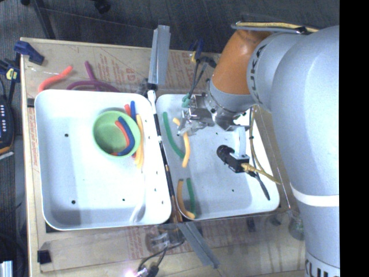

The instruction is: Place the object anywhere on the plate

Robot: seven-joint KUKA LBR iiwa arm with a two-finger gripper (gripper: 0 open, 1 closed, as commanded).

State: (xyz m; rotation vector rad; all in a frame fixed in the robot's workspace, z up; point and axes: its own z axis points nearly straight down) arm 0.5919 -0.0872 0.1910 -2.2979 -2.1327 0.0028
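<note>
Overhead, two shallow white plastic bins are sitting side by side on the wooden tabletop (86, 45). One round green plate (117, 133) is lying in the left bin (69, 178), left of centre in the frame, and short flexible sticks are resting on it: one red, one blue, one green, with a yellow one (139, 140) hanging off its right edge. Four more sticks are lying in the right bin (230, 195): a long green one (170, 137) and a yellow one (185, 149) near the bin's upper left, and a yellow and green pair (185, 198) at its lower left corner. The grey arm's metal end effector (193, 119) is hovering at the upper part of the right bin, just beside the long green stick; how wide it is standing, I cannot tell, nor whether it is gripping anything. A black fitting (229, 157) with a cable is hanging below the wrist.
</note>
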